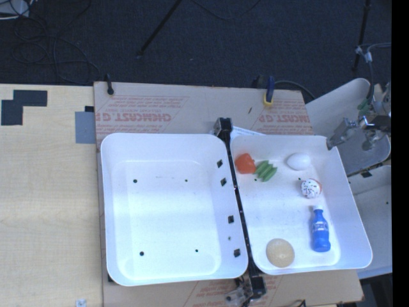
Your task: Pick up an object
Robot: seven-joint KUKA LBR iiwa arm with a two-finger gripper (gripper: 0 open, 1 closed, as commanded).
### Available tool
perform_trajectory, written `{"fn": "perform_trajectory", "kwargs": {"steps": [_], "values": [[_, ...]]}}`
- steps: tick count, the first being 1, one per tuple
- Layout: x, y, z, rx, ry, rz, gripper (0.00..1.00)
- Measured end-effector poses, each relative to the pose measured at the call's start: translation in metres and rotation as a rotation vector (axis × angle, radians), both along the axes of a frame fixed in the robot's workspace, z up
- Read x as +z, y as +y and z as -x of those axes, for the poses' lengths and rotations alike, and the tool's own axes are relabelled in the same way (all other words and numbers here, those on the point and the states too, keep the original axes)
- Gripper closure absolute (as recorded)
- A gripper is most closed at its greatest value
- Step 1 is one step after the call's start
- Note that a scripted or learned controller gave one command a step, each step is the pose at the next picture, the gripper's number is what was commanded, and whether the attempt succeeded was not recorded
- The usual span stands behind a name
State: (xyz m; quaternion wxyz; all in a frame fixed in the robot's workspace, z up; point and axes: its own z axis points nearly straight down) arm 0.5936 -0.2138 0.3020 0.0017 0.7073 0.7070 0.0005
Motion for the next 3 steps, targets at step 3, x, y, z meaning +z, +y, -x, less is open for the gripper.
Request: {"fn": "perform_trajectory", "kwargs": {"steps": [3], "values": [[0.091, -0.001, 0.118, -0.001, 0.001, 0.0, 0.0]]}}
